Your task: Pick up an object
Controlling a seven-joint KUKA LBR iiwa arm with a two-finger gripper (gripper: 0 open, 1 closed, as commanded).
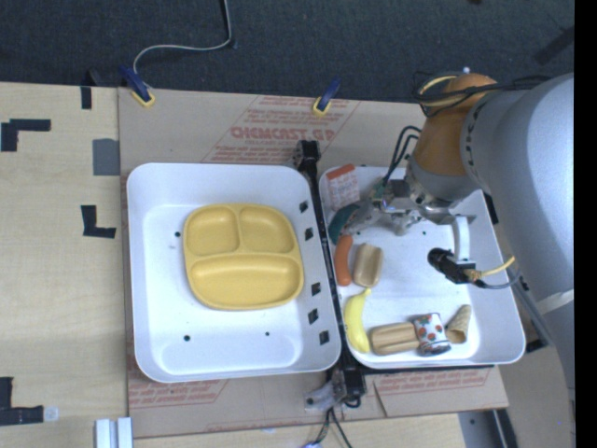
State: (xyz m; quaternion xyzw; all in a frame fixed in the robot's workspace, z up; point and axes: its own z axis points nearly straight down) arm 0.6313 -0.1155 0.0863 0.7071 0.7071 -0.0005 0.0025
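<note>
Over right bin's [504, 343] far end, arm [522, 147] bent steeply down, gripper [396, 215] low.

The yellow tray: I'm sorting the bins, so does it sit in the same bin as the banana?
No. The yellow tray lies in the left bin, while the banana lies in the right bin.

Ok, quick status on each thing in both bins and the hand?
yellow divided plate: flat in left bin, compartments bare
banana: lying at right bin's left edge
carrot: lying beside bread piece
small can: on its side near front wall
hand: low over right bin's back
</note>
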